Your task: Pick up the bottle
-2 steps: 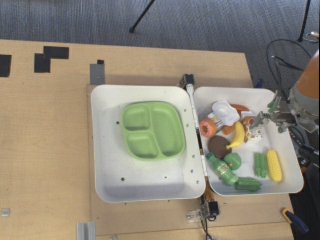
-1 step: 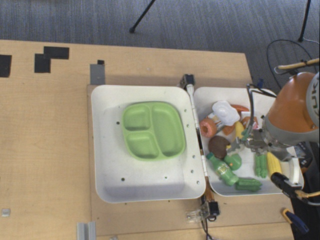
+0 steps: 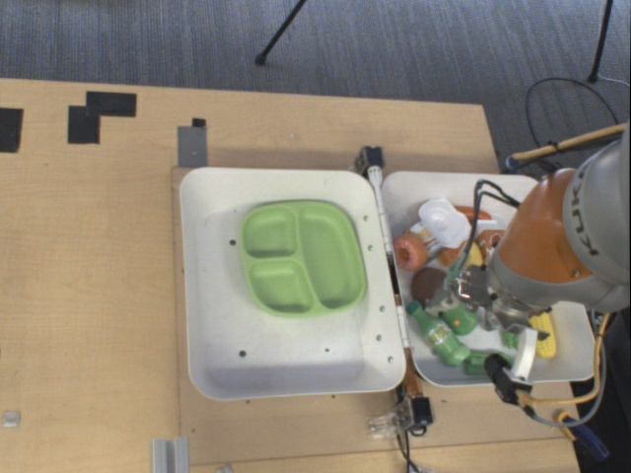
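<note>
The green bottle (image 3: pixel 441 335) lies on its side in the right bin (image 3: pixel 582 363), near that bin's near-left corner, running from upper left to lower right. It sits just left of and slightly nearer than the gripper (image 3: pixel 480 304), close beside it; whether the two touch cannot be told. Whether the gripper is spread or closed cannot be told either, since the wrist covers it from above, and nothing can be seen held in it.

The arm (image 3: pixel 592 230) reaches in from the right, its grey body and orange band (image 3: pixel 537 235) hanging over the right half of the right bin, with the wrist pointed down and leftward into the clutter. Dark cables loop off the wrist toward the near right corner.

Around the gripper lie a brown round thing (image 3: pixel 428 284) just left, a reddish ring-shaped thing (image 3: pixel 409 251) farther left and back, a white object (image 3: pixel 444 221) at the far side, and a yellow piece (image 3: pixel 543 331) to the right near the wrist.

The left bin (image 3: pixel 212 294) holds a green divided tray (image 3: pixel 301 256), well apart from the arm.
</note>
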You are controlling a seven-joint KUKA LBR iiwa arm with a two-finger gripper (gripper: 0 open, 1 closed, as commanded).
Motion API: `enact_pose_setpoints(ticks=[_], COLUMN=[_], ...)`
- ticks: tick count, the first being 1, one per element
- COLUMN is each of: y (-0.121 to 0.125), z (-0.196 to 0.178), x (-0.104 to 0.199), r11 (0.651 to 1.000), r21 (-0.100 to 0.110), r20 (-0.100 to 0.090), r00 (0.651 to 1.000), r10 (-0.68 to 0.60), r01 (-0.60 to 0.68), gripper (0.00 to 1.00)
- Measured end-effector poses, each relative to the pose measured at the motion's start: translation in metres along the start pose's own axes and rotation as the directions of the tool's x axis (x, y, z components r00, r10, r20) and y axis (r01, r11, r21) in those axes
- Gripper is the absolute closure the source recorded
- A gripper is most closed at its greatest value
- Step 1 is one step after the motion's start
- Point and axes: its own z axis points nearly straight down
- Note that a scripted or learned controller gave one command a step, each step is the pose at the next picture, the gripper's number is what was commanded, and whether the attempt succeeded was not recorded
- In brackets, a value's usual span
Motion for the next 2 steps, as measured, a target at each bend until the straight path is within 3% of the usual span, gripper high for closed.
enact_pose_setpoints(ticks=[1, 2], y=[-0.005, -0.018], z=[0.000, -0.095], x=[0.004, 0.124], r11=[0.963, 0.951], r21=[-0.001, 0.007], r20=[-0.003, 0.003], r00=[0.963, 0.951], r10=[0.268, 0.308], r01=[-0.268, -0.308], gripper=[0.00, 0.00])
